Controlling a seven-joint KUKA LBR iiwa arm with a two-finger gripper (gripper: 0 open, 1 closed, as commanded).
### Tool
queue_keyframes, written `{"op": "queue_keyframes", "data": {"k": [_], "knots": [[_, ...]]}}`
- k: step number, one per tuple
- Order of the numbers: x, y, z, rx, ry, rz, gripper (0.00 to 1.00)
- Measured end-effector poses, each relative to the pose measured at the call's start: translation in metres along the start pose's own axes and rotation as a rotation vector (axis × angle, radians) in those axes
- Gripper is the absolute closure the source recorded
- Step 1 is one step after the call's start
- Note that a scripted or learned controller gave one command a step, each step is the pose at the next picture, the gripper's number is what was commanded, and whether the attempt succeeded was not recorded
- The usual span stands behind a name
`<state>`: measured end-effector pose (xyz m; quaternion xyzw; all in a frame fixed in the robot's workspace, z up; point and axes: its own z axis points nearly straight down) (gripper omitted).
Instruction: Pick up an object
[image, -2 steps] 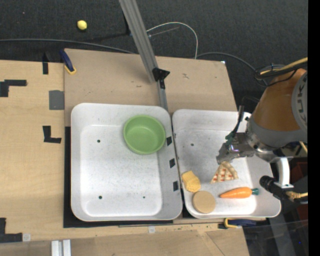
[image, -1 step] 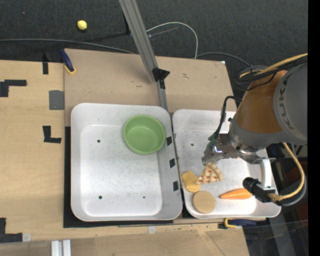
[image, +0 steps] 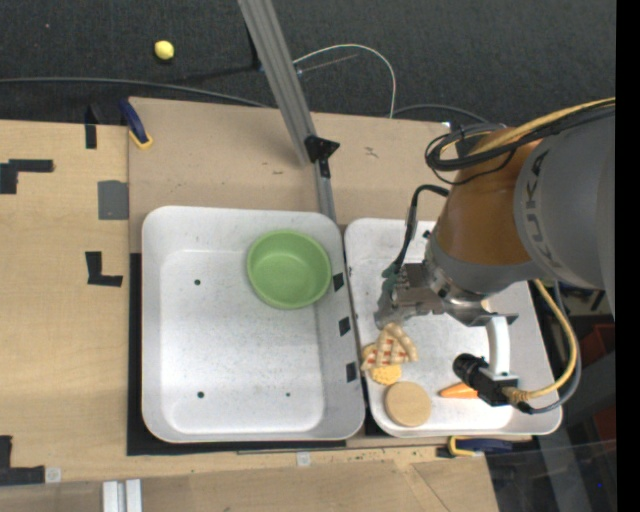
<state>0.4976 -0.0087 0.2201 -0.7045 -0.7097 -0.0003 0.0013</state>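
Observation:
In the right bin (image: 372, 240), near its left wall, lies a tan waffle-like piece (image: 390, 350) with a lattice pattern. Just below it rests a round tan disc (image: 408, 404). To the disc's right, an orange carrot-shaped piece (image: 458, 392) lies on the bin floor. My gripper (image: 393, 312) hangs over the right bin, directly above the top end of the waffle piece and close to it. I cannot make out anything held in it. A green bowl (image: 288, 268) stands in the left bin (image: 200, 330), at its upper right.
The ridge where the two bins meet (image: 345, 330) runs just left of the gripper. A grey pole (image: 290, 95) slants in from the top towards the bins. A small yellow ball (image: 164, 49) lies on the dark floor beyond the bench.

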Motion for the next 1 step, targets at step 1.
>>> {"op": "queue_keyframes", "data": {"k": [1], "knots": [[0.0586,0.0017,-0.0098,0.001,-0.001,-0.002,1.00]]}}
